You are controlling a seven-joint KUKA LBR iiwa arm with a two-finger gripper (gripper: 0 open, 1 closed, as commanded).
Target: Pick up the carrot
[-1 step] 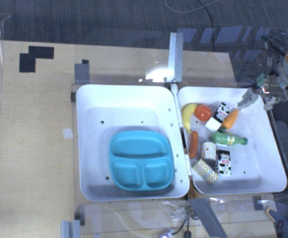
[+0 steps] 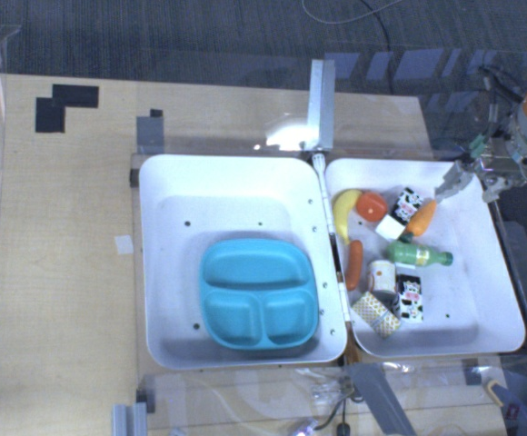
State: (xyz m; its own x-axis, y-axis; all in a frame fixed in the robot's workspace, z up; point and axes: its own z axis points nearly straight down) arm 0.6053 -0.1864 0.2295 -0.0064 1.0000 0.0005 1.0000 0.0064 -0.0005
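Reaching in from the right, the gripper [image 2: 471, 173] hangs over the right bin's [image 2: 482, 334] far corner; whether it is apart or together cannot be told. The carrot [image 2: 422, 217] lies just beside it, touching a green bottle [image 2: 418, 256].

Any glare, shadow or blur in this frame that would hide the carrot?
Camera view: a bright glare patch sits on the back rim of the left bin; the carrot in the right bin is evenly lit and fairly sharp; the gripper looks soft and blurred at the bin's far corner.
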